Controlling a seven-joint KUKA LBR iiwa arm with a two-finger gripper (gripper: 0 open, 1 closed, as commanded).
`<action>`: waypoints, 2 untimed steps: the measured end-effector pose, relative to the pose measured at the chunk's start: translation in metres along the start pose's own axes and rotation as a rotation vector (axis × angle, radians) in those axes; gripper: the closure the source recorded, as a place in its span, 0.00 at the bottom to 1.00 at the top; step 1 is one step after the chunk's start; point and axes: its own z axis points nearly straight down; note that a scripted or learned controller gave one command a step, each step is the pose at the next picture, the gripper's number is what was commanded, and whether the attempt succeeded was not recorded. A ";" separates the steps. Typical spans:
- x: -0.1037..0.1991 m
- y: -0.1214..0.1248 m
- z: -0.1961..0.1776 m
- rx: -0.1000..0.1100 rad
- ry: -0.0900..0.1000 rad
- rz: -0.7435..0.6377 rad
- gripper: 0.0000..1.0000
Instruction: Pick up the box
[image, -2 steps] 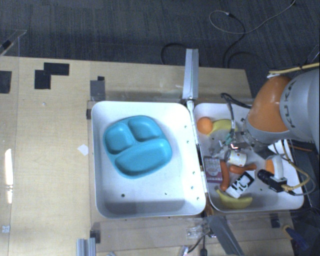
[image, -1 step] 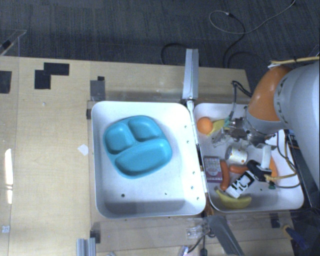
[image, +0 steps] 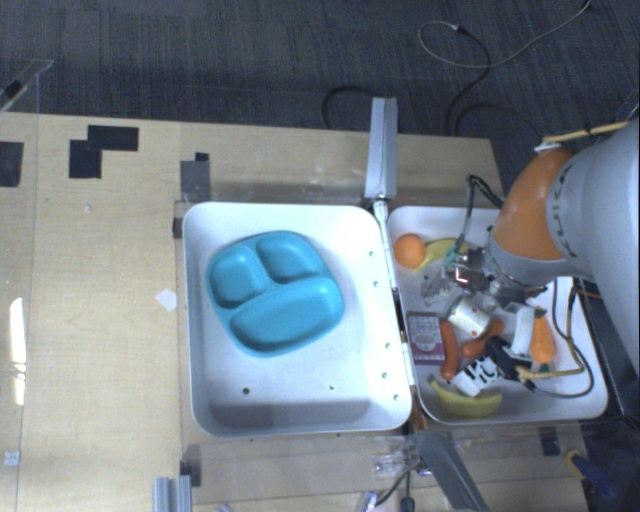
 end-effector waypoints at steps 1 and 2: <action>0.003 0.002 -0.012 -0.005 0.005 -0.004 1.00; -0.012 0.026 -0.089 0.010 -0.002 0.080 1.00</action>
